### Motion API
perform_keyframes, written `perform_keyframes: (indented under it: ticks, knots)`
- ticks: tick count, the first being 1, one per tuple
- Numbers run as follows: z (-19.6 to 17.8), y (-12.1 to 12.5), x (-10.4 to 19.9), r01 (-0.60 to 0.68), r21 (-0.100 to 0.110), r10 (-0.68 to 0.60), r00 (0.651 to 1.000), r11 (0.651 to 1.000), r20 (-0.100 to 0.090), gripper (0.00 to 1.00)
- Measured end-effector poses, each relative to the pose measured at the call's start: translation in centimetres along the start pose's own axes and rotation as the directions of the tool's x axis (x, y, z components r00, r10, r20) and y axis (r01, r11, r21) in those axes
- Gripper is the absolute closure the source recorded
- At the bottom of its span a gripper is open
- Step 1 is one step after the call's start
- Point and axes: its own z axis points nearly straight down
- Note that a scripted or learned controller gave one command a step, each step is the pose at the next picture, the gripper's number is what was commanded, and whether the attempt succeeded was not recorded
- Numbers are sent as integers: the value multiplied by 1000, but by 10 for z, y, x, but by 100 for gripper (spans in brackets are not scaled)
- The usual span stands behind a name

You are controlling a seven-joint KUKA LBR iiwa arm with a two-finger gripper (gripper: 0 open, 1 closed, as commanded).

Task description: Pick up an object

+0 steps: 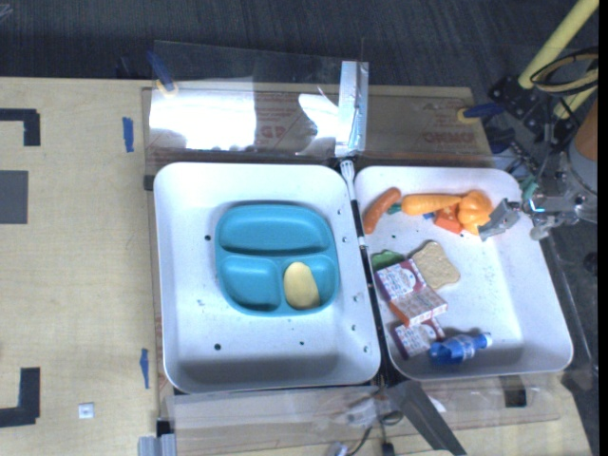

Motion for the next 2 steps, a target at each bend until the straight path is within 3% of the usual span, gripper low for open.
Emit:
perform_keyframes:
  ticks: [1,2]
  knots:
    - [96,49,-4,15,-6,-15,1000,1000,-2,0]
    - [108,87,-7,5,52,-4,1000,999,-22,0]
